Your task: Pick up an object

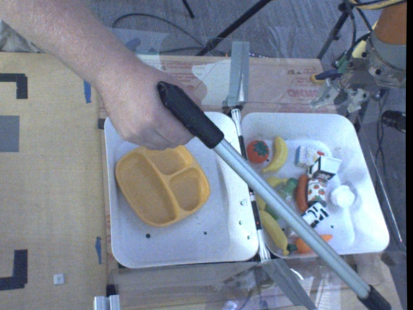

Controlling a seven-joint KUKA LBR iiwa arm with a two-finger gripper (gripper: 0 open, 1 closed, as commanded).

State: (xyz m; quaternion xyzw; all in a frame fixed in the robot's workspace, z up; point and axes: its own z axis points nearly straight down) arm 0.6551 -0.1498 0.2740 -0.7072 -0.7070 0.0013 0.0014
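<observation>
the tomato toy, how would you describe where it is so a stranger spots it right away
Look in the right-hand white bin, the one crowded with toy food. Near its upper left corner lies the tomato toy, just left of a curved yellow banana. It is the only round red piece with a green leafy top.

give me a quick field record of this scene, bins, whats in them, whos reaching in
left bin: holds a yellow divided plate
right bin: small toy items, among them a banana, a tomato, a white bottle
human hand: over the left bin's upper part, gripping the black handle of a grey rod
rod path: slants from the hand across both bins toward lower right
robot arm: at upper right, beyond the right bin
jaws: cannot tell their state
</observation>
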